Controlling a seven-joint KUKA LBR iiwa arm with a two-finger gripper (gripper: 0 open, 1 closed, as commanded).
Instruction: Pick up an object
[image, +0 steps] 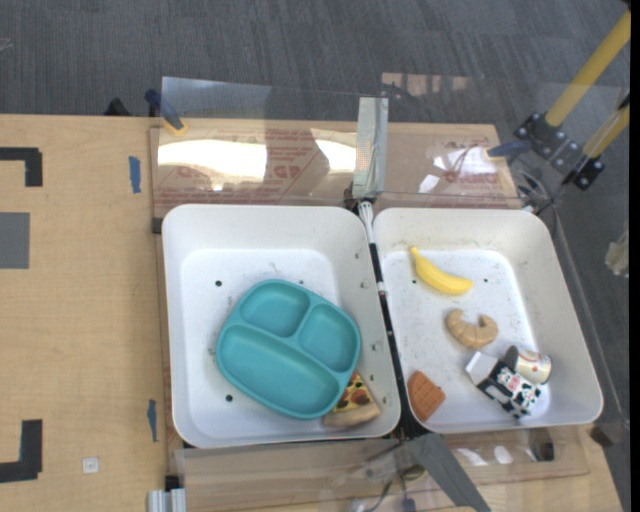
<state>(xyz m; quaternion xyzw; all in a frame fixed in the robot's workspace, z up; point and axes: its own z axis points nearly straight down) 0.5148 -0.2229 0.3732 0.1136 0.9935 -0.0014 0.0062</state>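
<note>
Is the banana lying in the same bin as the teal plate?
No. The banana lies in the right bin, while the teal plate sits in the left bin.

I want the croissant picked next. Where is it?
The croissant lies in the right bin, near its middle, below the banana and above the black-and-white toy.

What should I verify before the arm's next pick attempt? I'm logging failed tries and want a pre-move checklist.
1. Target in the open: banana lies alone in the right bin: ok.
2. Croissant apart from its neighbours: ok.
3. Pizza slice free to grasp: partly under the teal plate: not ok.
4. Cow toy clear of the bin wall: close to it: cannot tell.
5. Brown cracker clear of the wall: at the divider edge: not ok.
</note>
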